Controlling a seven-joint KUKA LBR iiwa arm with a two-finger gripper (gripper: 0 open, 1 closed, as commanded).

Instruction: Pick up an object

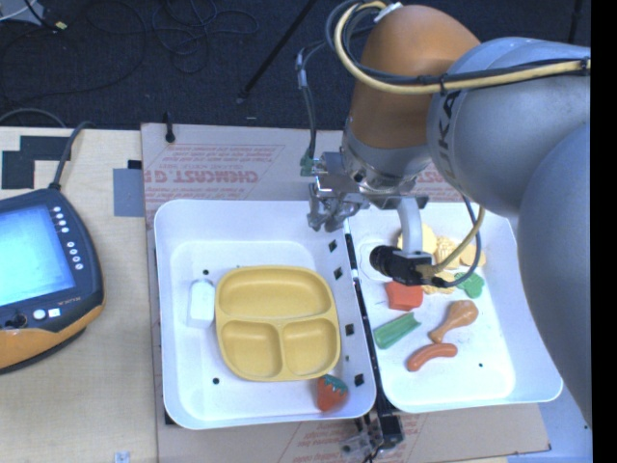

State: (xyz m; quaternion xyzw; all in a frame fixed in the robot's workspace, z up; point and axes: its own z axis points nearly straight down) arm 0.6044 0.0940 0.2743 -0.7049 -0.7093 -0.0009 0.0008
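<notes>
A handheld screen unit (39, 278) lies left of the bins; black cables (145, 17) trail across dark floor behind.

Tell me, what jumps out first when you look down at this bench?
The big grey arm with its orange band fills the upper right and hangs over the right bin. Below it, small toy foods lie scattered in that bin: a red block, a green pod, a sausage. In the left bin, a yellow divided plate stands out, with a strawberry at its lower right corner.
</notes>
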